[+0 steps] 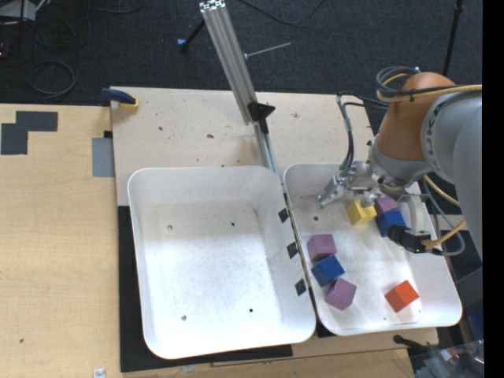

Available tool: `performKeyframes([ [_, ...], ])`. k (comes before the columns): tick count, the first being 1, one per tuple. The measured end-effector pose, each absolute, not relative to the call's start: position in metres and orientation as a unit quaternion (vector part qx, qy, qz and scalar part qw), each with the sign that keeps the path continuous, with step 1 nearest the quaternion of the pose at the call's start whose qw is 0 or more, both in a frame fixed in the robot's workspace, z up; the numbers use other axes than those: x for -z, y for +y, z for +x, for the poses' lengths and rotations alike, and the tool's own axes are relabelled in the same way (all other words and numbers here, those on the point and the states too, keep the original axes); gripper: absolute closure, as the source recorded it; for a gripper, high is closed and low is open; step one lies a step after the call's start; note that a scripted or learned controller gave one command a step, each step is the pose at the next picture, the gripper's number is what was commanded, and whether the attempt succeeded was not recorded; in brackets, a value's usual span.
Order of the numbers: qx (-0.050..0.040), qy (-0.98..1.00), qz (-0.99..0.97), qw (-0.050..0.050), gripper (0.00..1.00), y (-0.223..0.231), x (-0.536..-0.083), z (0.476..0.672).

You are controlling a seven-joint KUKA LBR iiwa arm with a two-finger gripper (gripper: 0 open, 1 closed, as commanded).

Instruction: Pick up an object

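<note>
Six small blocks lie in the right bin [441, 309]. The gripper [337, 191] hangs at centre right of the frame, just left of a yellow block [362, 212]; whether it is released or clenched I cannot tell. Beside the yellow block sit a pink block [387, 204] and a blue block [389, 221], so closing there could nudge neighbours or catch an edge and slip. The yellow block looks small, boxy and slightly turned.
</note>
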State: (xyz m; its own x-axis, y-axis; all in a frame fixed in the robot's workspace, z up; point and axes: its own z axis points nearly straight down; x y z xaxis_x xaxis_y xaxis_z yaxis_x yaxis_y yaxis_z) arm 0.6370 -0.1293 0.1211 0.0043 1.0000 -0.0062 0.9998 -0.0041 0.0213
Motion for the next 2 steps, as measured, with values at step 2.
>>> performKeyframes([
  [2, -0.0005, 0.705, 0.710, 0.001, 1.00, -0.136, -0.173, 0.639],
])
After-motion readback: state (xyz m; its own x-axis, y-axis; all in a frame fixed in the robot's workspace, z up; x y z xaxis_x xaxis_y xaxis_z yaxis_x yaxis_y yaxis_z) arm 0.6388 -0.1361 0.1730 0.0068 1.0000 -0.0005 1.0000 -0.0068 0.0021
